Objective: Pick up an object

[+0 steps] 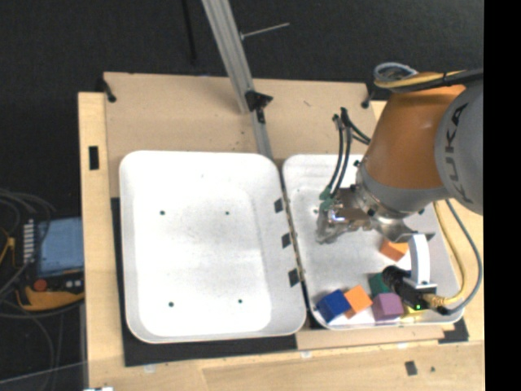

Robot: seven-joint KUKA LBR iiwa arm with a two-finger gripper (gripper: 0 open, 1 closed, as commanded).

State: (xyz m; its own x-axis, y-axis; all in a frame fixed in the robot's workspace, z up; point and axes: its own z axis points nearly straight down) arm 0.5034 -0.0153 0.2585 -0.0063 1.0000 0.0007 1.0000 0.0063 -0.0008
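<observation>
A wooden bench carries two white bins, the left bin and the right bin. The gripper is seen low over the right bin, centre-right of the frame; its state cannot be told. Small blocks, a blue block, an orange block and a purple block, are gathered in the lower right corner, apart from the gripper.

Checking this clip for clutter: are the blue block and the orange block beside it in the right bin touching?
Touching. The camera view shows the blue block and orange block edge to edge, with no white floor between them.
</observation>
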